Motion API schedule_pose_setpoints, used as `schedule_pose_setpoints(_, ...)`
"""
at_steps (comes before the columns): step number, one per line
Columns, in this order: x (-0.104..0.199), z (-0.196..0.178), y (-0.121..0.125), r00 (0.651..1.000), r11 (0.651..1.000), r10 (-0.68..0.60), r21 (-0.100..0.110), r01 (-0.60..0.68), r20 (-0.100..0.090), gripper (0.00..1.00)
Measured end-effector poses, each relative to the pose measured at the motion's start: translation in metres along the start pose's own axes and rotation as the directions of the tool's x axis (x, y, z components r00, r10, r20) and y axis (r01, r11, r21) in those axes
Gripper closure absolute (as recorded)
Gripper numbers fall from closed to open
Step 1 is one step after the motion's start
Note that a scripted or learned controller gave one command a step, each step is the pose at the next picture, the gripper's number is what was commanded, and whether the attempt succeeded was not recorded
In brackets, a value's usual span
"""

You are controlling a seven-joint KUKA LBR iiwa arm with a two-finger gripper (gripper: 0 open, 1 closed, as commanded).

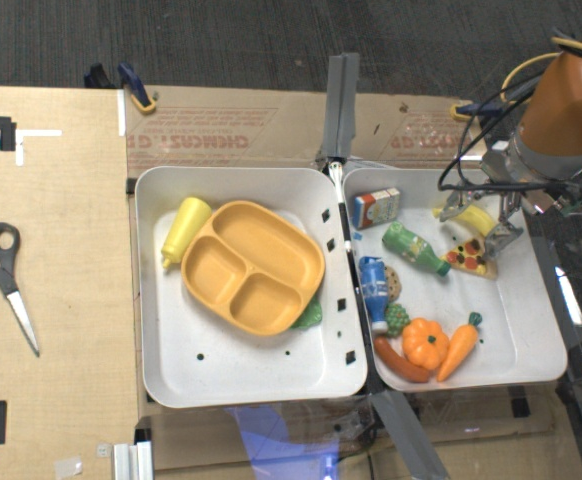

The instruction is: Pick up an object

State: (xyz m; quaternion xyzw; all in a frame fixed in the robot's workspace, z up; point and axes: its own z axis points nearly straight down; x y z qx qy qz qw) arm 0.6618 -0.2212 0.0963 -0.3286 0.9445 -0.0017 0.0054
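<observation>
Lying in the left bin (pixel 161 368), the orange tray (pixel 253 265) is covering a yellow bottle (pixel 183 230). Rightward, a green bottle (pixel 414 249) is slanting toward the gripper (pixel 479 223), whose fingers are straddling a yellow block (pixel 476 219) beside the pizza slice (pixel 468 259); a firm grip is unclear.

Arm (pixel 561 108): broad orange band above a grey wrist. Black and yellow cables loop beside it. Gripper (pixel 481 223) metallic grey.
</observation>
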Motion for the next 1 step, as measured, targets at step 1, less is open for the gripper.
schedule_pose_setpoints(1,-0.0371,0.0001,0.085,1.0,1.0,-0.007,-0.004,0.007,-0.001,0.0)
